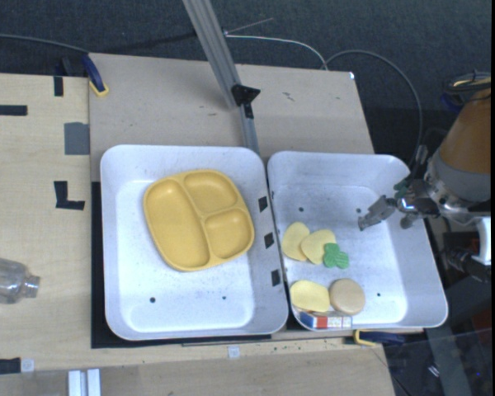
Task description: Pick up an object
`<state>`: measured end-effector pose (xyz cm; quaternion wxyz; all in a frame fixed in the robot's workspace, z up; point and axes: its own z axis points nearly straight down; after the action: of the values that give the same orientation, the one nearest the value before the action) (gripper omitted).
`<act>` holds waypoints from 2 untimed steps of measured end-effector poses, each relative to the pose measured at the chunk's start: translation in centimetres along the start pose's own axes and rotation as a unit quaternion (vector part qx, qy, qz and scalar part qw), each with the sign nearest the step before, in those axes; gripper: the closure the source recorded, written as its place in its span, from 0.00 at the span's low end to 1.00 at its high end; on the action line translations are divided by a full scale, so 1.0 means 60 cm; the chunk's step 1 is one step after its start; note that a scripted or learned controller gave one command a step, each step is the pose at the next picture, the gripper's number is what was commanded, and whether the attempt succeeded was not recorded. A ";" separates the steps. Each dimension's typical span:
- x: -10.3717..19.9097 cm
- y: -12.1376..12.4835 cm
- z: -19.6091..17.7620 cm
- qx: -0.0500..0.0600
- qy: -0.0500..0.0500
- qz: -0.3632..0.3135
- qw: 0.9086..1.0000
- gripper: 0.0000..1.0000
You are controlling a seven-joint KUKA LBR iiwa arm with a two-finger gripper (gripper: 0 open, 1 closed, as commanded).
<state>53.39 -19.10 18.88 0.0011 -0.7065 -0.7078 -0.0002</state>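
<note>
1. Right bin: shallow, white, on the surface; it is the landmark for every entry below.
2. Gripper: over the bin's upper right part, nothing between its jaws. Whether the jaws are spread or pressed together cannot be told at this size.
3. Yellow flat pieces: two overlapping, left of the bin's middle. They look like thin, stiff, light toy food; judged hard to pinch flat, better taken across an edge.
4. Green piece: small, knobbly, touching the lower right of the yellow flat pieces. Probably light and rigid; its raised shape offers the easiest hold.
5. Tan round piece: near the bin's front wall, beside another yellow piece. Looks domed and smooth, so possibly slippery; grip across its width.
6. Yellow divided plate: in the neighbouring left bin; wide, stiff, graspable only by its rim.
</note>
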 end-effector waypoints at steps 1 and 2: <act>0.002 0.001 -0.016 0.000 0.001 -0.001 1.000 1.00; 0.136 0.012 -0.081 -0.002 0.000 -0.004 1.000 1.00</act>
<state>54.13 -10.92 23.78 -0.0001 -0.7034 -0.7108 -0.0020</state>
